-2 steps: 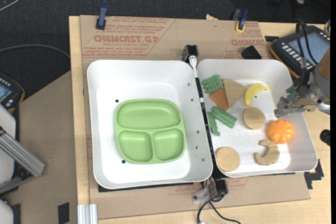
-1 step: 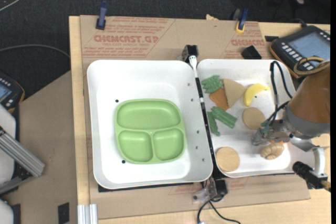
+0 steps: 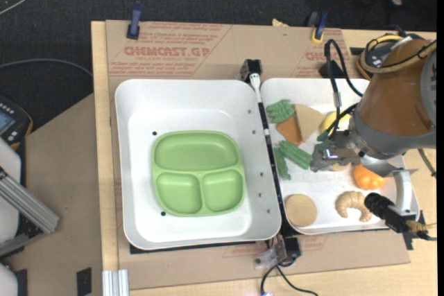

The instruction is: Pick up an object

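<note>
Hovering low in the right bin (image 3: 305,88): gripper (image 3: 326,157) beside the green beans (image 3: 292,154), mostly masked by the wrist — grip impossible to read; banana (image 3: 332,123) half hidden.

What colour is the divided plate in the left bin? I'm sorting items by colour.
Light green, plain; the divided plate shows clearly in the camera view.

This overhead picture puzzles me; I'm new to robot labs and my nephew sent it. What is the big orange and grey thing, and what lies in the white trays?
It is a robot arm, seen from a fixed camera above the bench. Its gripper hangs low over the right bin, among toy foods: a carrot, a green pea pod, a round cookie, a croissant and an orange fruit. The left bin holds a green divided plate. Whether anything is gripped cannot be told.
</note>
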Controlling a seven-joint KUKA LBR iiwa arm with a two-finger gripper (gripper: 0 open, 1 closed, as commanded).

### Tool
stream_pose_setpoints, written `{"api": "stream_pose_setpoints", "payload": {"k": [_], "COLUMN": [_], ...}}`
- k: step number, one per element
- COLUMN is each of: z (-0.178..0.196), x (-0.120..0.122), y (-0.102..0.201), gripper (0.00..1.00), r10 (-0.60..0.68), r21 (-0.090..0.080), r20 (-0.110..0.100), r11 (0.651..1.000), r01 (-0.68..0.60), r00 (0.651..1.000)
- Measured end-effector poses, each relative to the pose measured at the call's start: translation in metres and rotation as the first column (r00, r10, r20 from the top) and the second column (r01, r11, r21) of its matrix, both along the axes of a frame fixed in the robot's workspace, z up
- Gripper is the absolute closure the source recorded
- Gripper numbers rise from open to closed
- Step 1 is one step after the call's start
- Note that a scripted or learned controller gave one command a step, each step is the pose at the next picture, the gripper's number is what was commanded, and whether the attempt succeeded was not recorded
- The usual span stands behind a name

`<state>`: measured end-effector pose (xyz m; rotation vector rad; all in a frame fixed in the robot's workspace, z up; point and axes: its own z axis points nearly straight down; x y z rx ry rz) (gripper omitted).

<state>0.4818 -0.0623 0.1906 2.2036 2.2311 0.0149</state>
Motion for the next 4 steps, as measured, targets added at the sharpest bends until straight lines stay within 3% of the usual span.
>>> {"api": "stream_pose_setpoints", "payload": {"k": [1,2,3,4], "z": [0.056,0.079,0.088,0.111], "x": [-0.001,0.018,0.018,-0.004], "y": [0.079,0.170,0.164,0.228], "gripper": [1.00,1.00,1.00,1.00], "r10": [-0.002,-0.001,-0.010,-0.004], "r21": [0.000,0.001,-0.003,0.001], "r20": [-0.004,-0.006,-0.009,-0.009], "r11": [1.000,1.000,1.000,1.000], "r01": [0.002,0.001,0.010,0.004], "r00": [1.000,1.000,1.000,1.000]}}
